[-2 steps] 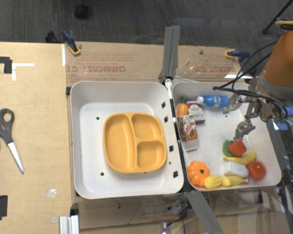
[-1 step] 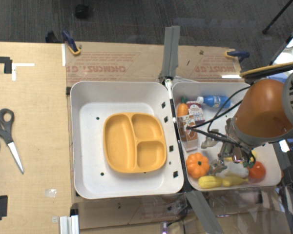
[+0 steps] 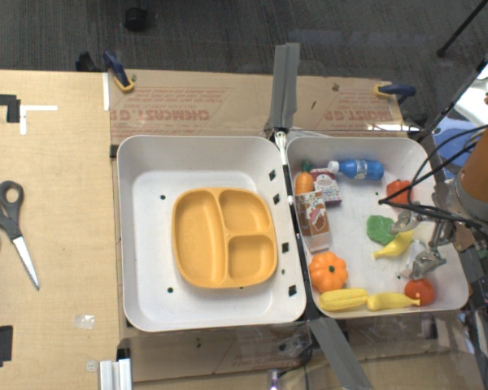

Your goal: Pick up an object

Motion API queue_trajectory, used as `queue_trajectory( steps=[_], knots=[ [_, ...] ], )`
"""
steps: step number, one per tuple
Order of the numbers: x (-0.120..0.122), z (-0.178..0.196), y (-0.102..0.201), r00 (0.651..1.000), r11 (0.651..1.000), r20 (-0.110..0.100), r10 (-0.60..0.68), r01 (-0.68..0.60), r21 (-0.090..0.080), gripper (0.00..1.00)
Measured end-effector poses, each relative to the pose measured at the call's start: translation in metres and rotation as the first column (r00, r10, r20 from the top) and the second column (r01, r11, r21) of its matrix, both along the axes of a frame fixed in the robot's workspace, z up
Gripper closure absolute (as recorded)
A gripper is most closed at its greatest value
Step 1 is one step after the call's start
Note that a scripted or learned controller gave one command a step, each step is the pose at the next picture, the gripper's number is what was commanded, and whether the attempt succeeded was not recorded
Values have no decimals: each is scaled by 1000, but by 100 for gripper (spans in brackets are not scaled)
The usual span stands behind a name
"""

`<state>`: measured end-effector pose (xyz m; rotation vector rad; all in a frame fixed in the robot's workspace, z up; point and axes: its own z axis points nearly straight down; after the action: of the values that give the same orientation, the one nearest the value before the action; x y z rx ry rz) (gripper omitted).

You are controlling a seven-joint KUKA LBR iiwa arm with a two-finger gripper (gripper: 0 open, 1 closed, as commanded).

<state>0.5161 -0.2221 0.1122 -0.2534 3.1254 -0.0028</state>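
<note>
We've got the gripper (image 3: 425,250) low over the right bin (image 3: 354,142), approx. above the banana (image 3: 393,246), w/ nothing between its fingers; they look spread, tho the view's cluttered. We'd centre over the banana, keep off the green leaf (image 3: 380,229) and tomato (image 3: 419,291), then close.

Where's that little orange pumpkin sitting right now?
The pumpkin lies in the right bin, near its left wall toward the front, just above the yellow corn and below the flat snack packet.
</note>
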Motion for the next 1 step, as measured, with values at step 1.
queue_trajectory(
  steps=[1],
  knots=[
    [-9, -21, 69, 997, 997, -4, -80, 80, 3, 0]
  ],
)
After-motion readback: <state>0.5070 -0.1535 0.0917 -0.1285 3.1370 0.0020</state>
